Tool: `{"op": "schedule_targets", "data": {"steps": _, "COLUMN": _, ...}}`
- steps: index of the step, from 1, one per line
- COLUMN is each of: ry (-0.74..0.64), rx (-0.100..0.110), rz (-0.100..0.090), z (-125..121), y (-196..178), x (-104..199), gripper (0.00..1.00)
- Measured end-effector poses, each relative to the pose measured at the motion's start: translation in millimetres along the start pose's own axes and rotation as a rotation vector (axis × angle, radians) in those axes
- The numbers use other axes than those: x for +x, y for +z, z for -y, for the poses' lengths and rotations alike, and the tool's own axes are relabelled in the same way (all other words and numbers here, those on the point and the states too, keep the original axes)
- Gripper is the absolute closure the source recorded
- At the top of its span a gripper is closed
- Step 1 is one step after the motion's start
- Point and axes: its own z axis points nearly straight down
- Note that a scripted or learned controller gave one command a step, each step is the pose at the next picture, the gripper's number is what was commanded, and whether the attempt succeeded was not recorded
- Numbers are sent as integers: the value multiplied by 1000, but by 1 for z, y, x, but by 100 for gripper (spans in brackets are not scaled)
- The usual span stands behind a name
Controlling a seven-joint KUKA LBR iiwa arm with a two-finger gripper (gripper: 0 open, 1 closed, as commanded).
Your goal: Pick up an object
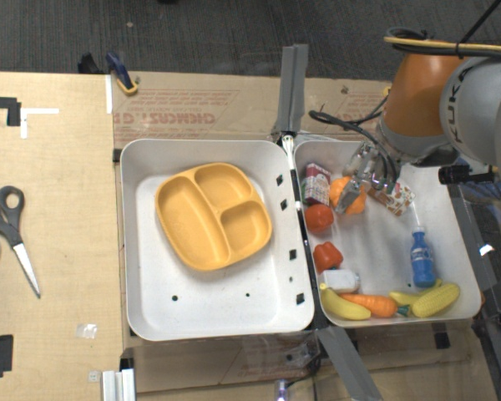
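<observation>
Near edge of right bin (463,249): banana (341,305), carrot (372,305), corn (434,299) lying untouched. Blue bottle (422,259) mid-bin. Farther back, gripper (361,182) low over orange object (351,195), touching or just above. Grip state: cannot tell. Nothing visibly lifted; pick apparently undone. Left bin (142,299) holds yellow plate (213,215).

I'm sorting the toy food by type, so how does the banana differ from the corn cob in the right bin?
The banana is smooth, plain yellow and curved; the corn cob is straighter, with a bumpy kernel surface. The banana lies at the bin's near left corner beside the carrot; the corn cob lies toward the near right corner, below the blue bottle. Both are yellow, lying flat along the right bin near edge.
</observation>
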Motion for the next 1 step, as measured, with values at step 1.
{"op": "schedule_targets", "data": {"steps": 1, "ry": 28, "rx": -8, "rz": -19, "z": -30, "y": -145, "x": 24, "gripper": 100}}
